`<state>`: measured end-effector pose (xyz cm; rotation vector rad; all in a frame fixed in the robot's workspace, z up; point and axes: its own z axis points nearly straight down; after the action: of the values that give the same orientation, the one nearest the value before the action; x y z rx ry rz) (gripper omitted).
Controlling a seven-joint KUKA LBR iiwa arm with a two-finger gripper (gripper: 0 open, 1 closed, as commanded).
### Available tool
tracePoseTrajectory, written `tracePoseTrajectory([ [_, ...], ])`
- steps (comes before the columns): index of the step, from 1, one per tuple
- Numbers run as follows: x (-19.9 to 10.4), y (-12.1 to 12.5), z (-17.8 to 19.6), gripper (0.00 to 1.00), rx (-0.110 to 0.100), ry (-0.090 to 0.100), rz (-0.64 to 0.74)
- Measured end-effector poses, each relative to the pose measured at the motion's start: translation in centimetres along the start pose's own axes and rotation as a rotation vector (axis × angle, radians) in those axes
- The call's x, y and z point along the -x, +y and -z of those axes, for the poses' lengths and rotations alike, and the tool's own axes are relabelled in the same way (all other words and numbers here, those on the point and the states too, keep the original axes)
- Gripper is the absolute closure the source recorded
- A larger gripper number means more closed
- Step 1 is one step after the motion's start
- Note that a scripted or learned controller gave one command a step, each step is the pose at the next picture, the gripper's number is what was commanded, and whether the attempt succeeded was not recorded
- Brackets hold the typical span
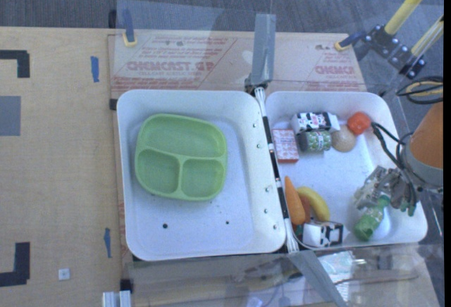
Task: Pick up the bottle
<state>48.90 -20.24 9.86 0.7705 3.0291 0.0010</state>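
A small green bottle (366, 224) lies in the near right corner of the right bin (331, 173), close to the bin's front rim. My gripper (382, 191) hangs just above and behind it, over the bottle's far end, and its metal parts overlap the top of the bottle. The grey arm with its orange band (431, 143) comes in from the right edge.
The right bin also holds a black-and-white carton (315, 120), a green can (315, 141), a red box (285, 146), a beige ball (344, 140), an orange fruit (359, 122), a carrot (296, 201), a banana (316, 201) and a cow-patterned box (324, 233). A green divided plate (181, 156) sits in the left bin.
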Motion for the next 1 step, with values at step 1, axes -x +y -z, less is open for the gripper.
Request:
tracePoseTrajectory([
  [1,0.18,0.05,1.06,1.00,0.002,-0.006,-0.003],
])
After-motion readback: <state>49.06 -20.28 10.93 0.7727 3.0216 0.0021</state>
